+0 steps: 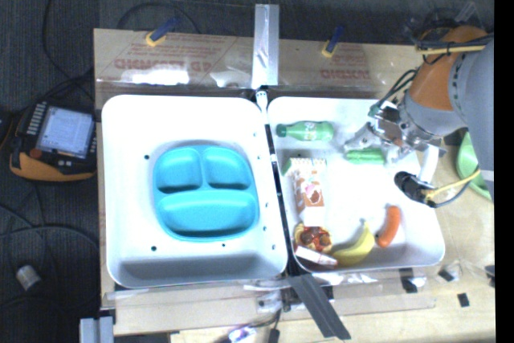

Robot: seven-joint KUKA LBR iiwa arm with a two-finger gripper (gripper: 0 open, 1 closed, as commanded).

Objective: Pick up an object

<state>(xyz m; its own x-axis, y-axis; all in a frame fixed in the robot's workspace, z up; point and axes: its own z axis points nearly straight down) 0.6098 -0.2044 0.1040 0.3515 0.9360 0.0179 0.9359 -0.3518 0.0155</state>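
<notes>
A dark carpeted floor surrounds a wooden worktop (474,229) that carries two shallow white bins side by side. The left bin (128,197) contains a blue divided tray (206,190) set near its centre. The right bin (426,245) contains the loose objects: a green bottle (306,130) lying on its side near the far rim, a flat snack packet (310,185) beside the dividing wall, a small red-and-yellow packet (312,238) in the near-left corner, a banana (356,246) just beside that packet, and an orange carrot-shaped item (389,226) close to the banana's right end. A green elongated object (365,156) lies toward the far right of this bin.

The grey arm (478,104) with its orange band enters from the right. The tool (384,139) sits low over the far-right part of the right bin, directly at the green elongated object. Whether it is wide, narrow or gripping cannot be determined from this view. A handheld control pendant (56,139) rests on the floor to the left.
</notes>
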